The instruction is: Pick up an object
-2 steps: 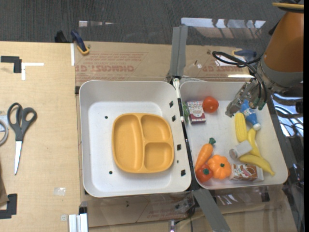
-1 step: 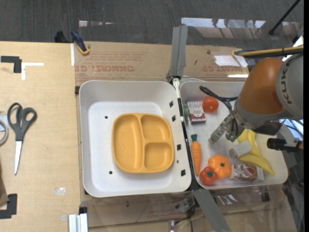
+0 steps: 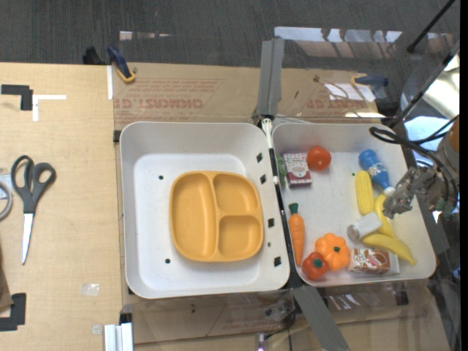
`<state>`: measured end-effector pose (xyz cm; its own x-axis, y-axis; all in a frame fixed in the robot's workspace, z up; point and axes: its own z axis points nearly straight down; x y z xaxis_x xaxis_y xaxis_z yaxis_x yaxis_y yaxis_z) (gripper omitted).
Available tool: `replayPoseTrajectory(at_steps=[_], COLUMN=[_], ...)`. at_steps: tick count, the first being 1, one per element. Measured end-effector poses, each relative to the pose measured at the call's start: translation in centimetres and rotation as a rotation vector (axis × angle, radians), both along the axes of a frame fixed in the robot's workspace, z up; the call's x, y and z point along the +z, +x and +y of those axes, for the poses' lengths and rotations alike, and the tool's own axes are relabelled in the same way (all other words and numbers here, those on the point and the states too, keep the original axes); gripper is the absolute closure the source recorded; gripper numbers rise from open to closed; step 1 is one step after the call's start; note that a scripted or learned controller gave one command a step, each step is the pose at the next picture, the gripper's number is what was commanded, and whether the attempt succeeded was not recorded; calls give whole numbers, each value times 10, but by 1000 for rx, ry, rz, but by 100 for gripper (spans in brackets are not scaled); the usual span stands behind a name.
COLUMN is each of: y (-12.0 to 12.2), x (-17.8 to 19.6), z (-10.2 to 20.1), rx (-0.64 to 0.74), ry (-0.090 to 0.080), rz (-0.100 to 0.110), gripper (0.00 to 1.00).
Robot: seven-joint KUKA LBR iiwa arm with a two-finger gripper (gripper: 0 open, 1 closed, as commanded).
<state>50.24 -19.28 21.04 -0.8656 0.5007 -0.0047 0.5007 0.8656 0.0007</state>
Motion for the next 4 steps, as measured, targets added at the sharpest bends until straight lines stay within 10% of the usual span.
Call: replayPoseTrajectory(at_steps=[1, 2, 3, 4], y=[0, -3, 21, 97], x=[0, -105, -118, -116], z=[0, -22, -24, -24], rx=[0, -26, -96, -84], ry=[0, 0, 7, 5], rz=[0, -5, 2, -3], gripper=[0, 0, 0, 0])
